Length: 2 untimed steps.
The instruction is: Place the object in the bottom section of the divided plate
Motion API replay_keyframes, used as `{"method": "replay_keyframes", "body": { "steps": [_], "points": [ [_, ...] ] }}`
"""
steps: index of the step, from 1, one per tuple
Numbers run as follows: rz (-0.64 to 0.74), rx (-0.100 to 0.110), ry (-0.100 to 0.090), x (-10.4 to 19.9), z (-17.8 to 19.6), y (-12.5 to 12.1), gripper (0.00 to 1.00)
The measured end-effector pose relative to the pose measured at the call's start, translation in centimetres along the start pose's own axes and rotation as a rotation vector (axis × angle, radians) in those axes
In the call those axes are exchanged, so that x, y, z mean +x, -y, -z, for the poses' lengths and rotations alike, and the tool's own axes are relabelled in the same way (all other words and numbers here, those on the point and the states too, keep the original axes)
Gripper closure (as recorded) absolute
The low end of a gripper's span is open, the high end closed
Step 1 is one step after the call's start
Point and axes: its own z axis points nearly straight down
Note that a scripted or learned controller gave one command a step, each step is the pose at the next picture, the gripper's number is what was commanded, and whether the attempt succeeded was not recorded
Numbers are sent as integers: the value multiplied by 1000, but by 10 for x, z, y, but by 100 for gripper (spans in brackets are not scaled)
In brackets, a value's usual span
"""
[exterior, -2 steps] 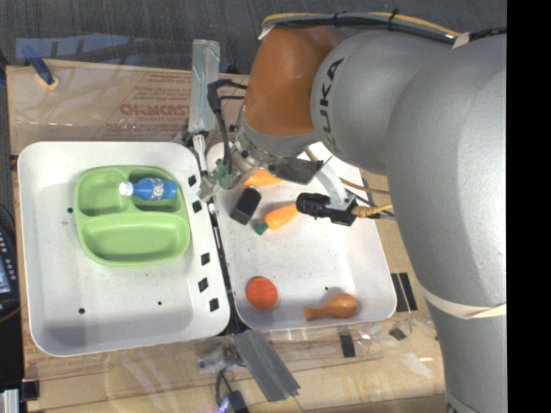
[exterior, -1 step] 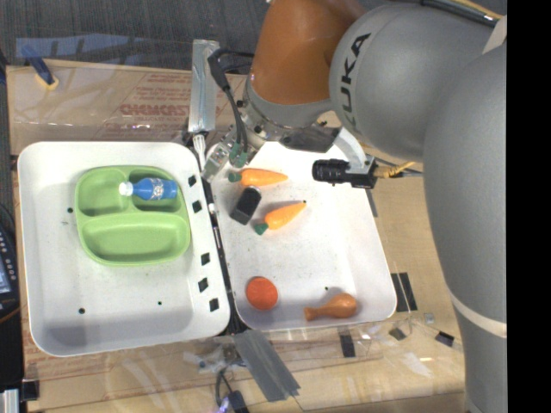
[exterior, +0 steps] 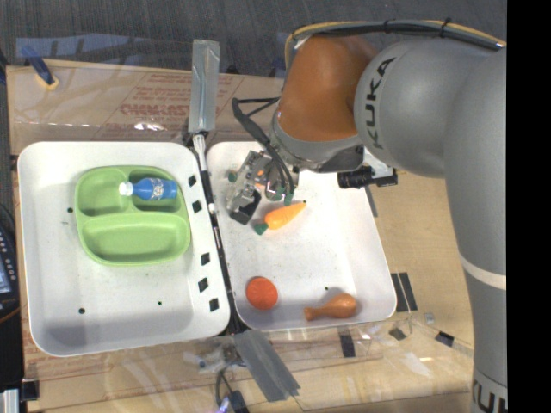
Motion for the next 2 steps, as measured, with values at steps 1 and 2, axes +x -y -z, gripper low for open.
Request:
{"method": "replay_keyframes", "body": {
  "steps": [1,2],
  "points": [
    [700,-1,0,39,1,-40,100],
    [699,-1,0,39,1,-39,0]
  ]
}}
